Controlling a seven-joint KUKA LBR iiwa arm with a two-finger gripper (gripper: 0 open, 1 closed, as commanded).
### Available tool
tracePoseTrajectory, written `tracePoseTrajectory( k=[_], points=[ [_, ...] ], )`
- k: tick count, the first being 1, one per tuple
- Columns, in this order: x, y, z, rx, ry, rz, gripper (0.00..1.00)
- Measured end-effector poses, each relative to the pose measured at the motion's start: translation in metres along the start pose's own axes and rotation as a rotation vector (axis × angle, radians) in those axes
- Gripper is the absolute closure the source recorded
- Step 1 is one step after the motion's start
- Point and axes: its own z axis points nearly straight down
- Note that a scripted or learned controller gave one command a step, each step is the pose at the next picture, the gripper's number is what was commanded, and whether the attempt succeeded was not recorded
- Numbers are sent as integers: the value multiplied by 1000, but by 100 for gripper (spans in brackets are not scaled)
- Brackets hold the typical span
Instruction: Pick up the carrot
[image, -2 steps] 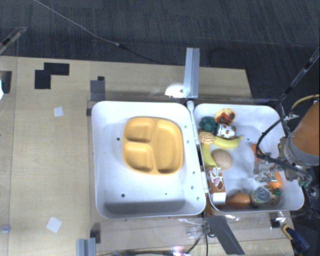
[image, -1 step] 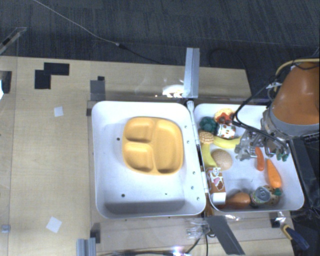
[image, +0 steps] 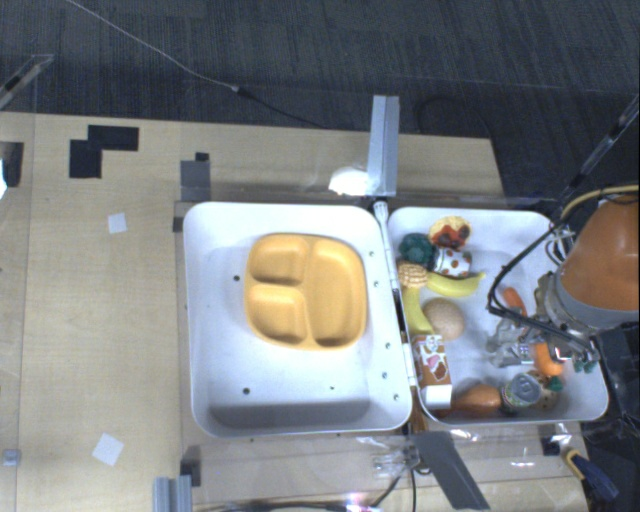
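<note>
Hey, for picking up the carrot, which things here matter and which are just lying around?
Matter for the job:
carrot
gripper
right bin, which holds the carrot

Just lying about:
yellow divided plate in the left bin
banana
corn cob
small carton
round tin

No text, label, brand or number can be read anywhere: the small carton (image: 433, 362) lying just right of the yellow compartment plate (image: 305, 290) bears red and white printing too small to make out.
</note>
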Motion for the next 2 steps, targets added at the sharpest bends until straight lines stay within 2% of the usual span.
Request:
tracePoseTrajectory(
  k=[1, 2],
  points=[
    [-24, 43, -64, -1, -6, -82, 100],
    [-11, -28, 4, 1, -4, -429, 100]
  ],
)
